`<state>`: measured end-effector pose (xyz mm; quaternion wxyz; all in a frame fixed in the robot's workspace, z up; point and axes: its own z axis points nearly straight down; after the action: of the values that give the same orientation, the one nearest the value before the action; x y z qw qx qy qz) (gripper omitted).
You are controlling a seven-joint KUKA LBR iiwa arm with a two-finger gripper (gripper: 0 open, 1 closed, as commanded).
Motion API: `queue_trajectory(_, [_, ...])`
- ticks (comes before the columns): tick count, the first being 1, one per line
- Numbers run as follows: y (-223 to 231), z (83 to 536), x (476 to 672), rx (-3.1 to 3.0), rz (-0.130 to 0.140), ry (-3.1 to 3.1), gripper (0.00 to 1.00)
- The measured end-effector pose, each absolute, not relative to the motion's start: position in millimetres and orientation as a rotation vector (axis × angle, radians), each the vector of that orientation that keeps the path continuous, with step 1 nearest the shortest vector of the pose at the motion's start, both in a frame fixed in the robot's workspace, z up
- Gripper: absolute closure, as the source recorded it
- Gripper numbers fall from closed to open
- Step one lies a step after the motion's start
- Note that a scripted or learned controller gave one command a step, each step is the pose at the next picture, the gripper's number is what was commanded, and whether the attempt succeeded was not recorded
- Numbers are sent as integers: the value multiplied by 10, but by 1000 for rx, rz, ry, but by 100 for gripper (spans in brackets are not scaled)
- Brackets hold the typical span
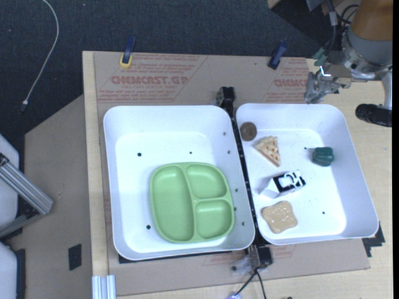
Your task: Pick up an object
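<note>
Above the right bin's [349, 229] far rim, the fingers [317, 90] hang over the desk [187, 73], holding nothing; how far apart they stand cannot be told. Below lie a brown disc [248, 130], pizza slice [269, 149], green object [323, 156], black-and-white item [287, 182] and toast [278, 217]. The left bin [124, 136] carries a green divided plate [191, 201].
</note>
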<state>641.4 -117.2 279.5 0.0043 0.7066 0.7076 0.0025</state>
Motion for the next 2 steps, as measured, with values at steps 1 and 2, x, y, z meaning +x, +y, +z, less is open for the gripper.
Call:
queue_trajectory(1, [-640, 2590, 6426, 2218, -1, 2231, 100])
queue_trajectory(2, [-88, 2407, 6395, 2218, -2, 2231, 100])
